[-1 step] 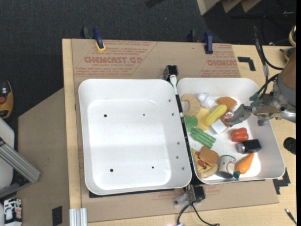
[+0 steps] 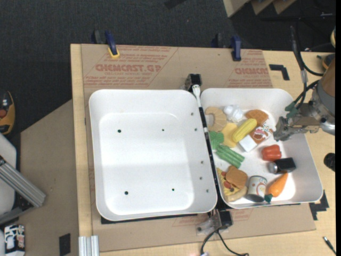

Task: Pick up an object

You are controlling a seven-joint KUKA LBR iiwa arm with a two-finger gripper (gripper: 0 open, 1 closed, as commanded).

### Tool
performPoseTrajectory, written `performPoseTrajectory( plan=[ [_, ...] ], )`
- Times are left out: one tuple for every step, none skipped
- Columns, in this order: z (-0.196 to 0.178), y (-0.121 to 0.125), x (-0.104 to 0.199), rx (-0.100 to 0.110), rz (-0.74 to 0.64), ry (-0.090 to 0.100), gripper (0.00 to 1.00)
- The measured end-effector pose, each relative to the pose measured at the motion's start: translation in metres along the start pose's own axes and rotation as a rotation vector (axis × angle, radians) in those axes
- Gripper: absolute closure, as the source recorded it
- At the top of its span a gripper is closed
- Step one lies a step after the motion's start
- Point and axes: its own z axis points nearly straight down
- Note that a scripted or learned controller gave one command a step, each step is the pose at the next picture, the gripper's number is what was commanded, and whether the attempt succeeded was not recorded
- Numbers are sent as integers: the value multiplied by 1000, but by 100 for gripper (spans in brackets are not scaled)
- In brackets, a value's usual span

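Observation:
The right bin holds a pile of toy foods. Among them are a yellow corn cob, a red pepper, an orange carrot, a small can, a sandwich, green pieces and a white bottle. My gripper hangs over the right side of this bin, just right of an orange bun and above the red pepper. I see nothing held in it.
The left bin lies beside the right one, with a black divider rail between them. Blue clamps pin the brown board at the back. A black-and-silver object lies near the carrot.

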Motion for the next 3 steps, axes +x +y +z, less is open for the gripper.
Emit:
performPoseTrajectory(
  plan=[
    [-225, -2, -4, -20, -1, -4, 100],
    [-142, 5, 90, 9, -8, 3, 100],
    [-180, 4, 95, -4, -1, 1, 100]
  ],
)
